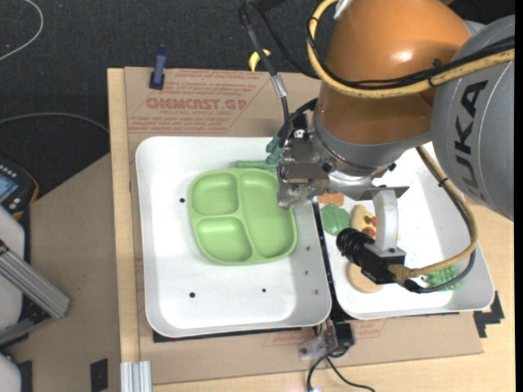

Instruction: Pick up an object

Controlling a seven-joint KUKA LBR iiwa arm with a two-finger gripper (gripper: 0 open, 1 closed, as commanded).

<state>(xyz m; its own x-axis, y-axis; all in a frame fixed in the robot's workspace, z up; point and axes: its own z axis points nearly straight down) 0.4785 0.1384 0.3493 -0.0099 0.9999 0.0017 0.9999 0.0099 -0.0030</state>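
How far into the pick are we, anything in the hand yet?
Done: the arm has reached over the bins, with the hand low at the right edge of the green divided tray in the left bin. In hand: nothing visibly held, and whether it is closed cannot be judged. Left: grasp and lift. Small items sit in the right bin.

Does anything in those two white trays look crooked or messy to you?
The green divided plate lies alone in the left tray, turned askew to its walls. The right tray holds a jumble of small items bunched under the arm. No spill or damage that I can see.
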